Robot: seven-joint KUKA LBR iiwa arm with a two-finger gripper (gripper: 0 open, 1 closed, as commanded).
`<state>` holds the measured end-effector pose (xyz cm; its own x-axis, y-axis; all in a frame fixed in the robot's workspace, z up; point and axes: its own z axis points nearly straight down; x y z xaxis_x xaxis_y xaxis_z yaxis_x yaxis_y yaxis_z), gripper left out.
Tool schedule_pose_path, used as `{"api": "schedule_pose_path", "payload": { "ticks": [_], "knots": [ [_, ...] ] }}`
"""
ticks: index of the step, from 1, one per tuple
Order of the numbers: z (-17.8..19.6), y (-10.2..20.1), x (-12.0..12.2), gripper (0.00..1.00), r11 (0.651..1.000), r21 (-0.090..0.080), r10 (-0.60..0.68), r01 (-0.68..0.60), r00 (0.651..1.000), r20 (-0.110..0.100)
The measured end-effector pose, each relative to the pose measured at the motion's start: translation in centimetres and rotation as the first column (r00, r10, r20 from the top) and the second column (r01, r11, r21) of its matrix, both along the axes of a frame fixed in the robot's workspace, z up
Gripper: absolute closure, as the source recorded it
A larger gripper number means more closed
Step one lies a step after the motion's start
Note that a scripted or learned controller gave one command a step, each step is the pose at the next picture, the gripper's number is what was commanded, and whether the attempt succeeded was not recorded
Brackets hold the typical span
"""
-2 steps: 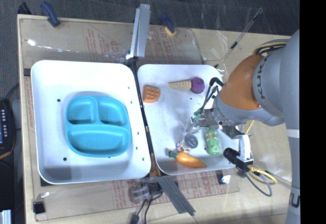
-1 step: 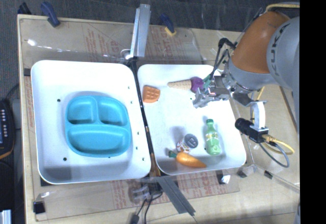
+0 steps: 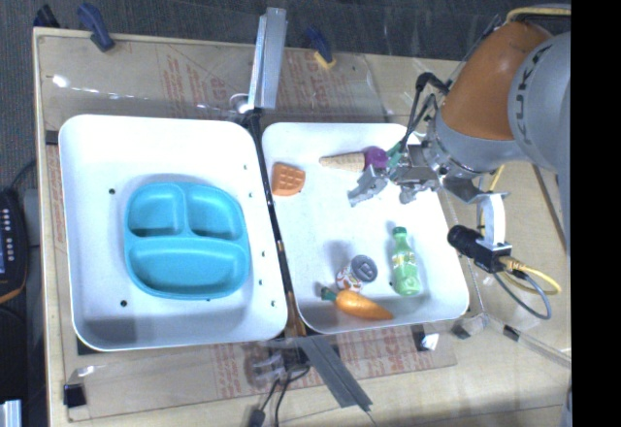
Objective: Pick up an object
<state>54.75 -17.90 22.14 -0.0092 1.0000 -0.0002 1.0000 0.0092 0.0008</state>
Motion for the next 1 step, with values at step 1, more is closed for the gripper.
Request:
{"api": "schedule_pose_path", "payload": {
  "ticks": [1],
  "knots": [
    [-12.98, -1.57, -5.55, 0.00, 1.000, 0.001, -0.001, 0.001, 1.000, -0.001]
  ]
}}
